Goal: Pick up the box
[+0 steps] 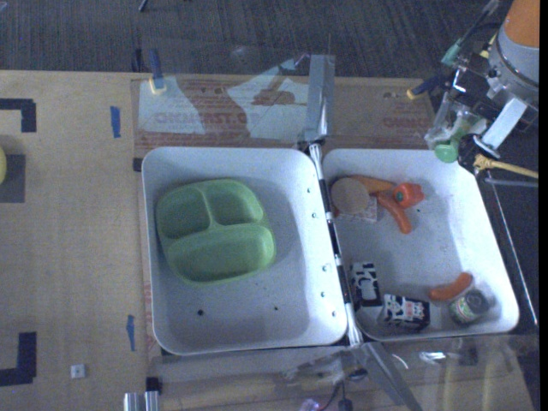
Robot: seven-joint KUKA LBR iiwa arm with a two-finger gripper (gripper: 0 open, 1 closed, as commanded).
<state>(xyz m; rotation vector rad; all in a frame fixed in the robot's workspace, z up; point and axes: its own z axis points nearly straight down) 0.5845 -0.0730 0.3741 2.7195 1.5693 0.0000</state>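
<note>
**Box low in the right bin, gripper up at the far corner**

The box (404, 311), white with black patches, lies flat near the front wall of the right bin (492, 229), just right of a second black-and-white carton (366, 282) that stands against the divider. The gripper (462, 135) hangs over the bin's far right corner, well apart from the box and diagonally across the bin from it; whether its fingers are wide or narrow cannot be told, as the wrist hardware and cables crowd them. Nothing is seen between them.

Just right of the box an orange sausage-shaped piece (450, 287) lies tilted, with a small round can (469, 306) beside it in the front right corner. At the bin's far end sit a brown round object (349, 197) and an orange toy (396, 202). The middle of the bin floor between these groups is bare white. The box is near the front rim, with little room on that side.

The left bin (171, 315) holds a green divided plate (215, 229), set toward its far left. Both bins rest on a tan wooden counter (68, 255) marked with blue and black tape, and dark carpeted floor (257, 15) runs beyond it.
</note>
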